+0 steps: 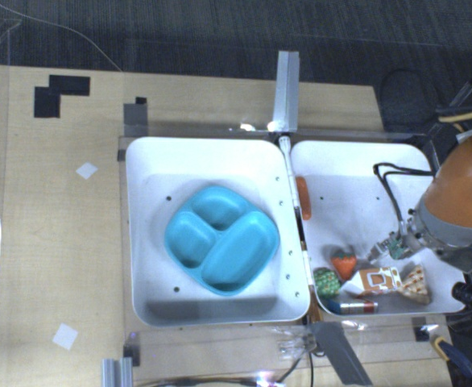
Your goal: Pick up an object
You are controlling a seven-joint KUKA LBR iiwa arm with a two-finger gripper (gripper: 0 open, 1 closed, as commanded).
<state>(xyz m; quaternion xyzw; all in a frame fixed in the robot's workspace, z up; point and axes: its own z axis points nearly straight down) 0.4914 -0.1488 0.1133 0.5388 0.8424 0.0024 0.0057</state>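
Tool low over right bin clutter, grip state impossible to tell, arm cut off.

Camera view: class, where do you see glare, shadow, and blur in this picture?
Camera view: glare at the left bin's top rim; soft shadow beneath the blue plate; the small items beside the pincer look blurred.

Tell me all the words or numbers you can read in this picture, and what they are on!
No word or number can be read here.
The small orange and white packet in the right bin has printing on it, but it is too small and blurred to read.
The thin marker-like stick near that bin's front edge shows no clear writing.
The blue divided plate in the left bin is plain.
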